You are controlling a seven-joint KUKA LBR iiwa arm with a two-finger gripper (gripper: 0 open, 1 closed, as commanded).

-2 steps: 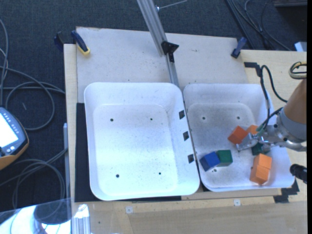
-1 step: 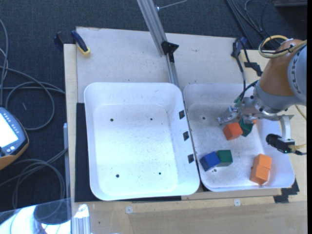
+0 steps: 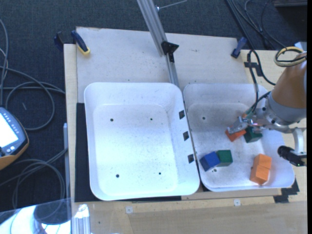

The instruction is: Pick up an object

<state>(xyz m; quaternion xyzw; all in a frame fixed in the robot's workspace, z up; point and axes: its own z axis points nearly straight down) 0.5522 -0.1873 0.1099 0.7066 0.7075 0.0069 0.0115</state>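
The small orange plastic piece [image 3: 235, 134] at the gripper [image 3: 246, 126] looks light and hard, maybe best pinched across its narrow sides, though whether it is held cannot be told.

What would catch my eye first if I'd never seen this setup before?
Probably the grey and orange arm reaching in from the right, its gripper low over the right bin beside a small orange piece. Next come the bright blocks near that bin's front: a blue block touching a green block, and an orange block further right.

blue block [image 3: 209, 160] touching green block [image 3: 224, 156], orange block [image 3: 261, 168] apart, perhaps upright
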